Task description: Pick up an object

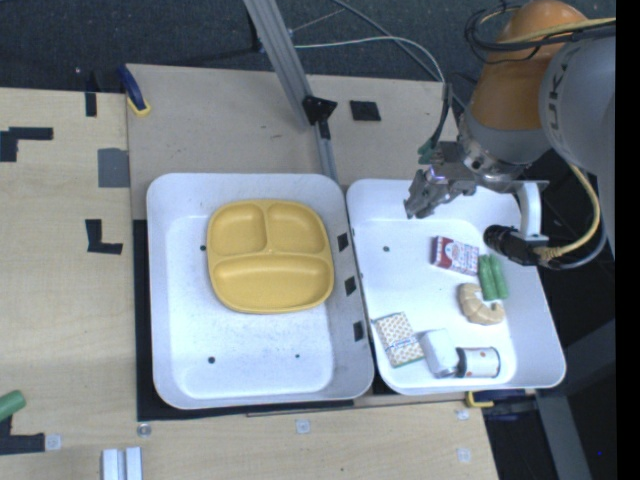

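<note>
You have several small things lying loose in the right bin [372, 230]: a red-and-white packet [455, 256] near its centre, a green piece [492, 277] just beside it at 4 o'clock, a tan pastry [482, 305] below that, then a patterned packet [397, 339] and a small white bottle [478, 362] toward 6 o'clock. Your gripper [422, 200] hangs over the bin's 11 o'clock corner, holding nothing; you cannot tell how its jaws stand. The left bin [170, 298] carries a yellow divided tray [270, 256].
</note>
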### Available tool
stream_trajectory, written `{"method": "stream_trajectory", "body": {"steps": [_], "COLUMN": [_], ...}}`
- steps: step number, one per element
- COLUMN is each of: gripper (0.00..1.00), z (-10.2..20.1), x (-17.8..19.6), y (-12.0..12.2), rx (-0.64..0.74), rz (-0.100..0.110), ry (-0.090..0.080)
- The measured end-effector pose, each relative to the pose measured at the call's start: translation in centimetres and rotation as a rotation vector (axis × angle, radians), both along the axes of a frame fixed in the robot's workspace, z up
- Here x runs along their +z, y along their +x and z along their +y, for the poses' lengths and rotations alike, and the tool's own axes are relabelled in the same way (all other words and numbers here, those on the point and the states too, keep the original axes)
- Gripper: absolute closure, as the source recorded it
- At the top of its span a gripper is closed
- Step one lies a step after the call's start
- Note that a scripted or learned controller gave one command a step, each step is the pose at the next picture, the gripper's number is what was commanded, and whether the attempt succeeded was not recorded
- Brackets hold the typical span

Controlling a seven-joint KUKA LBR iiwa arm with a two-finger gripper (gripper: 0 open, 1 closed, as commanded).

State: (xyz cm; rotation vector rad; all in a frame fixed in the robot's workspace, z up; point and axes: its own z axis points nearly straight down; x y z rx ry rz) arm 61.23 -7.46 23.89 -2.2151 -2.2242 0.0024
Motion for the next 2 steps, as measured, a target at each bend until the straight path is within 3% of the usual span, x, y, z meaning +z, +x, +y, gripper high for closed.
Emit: {"method": "stream_trajectory", "body": {"steps": [2], "gripper": [1.0], "z": [11.3], "x": [-0.6], "y": [-3.1], "rx": [0.003], "rz": [0.0], "ry": [0.001]}}
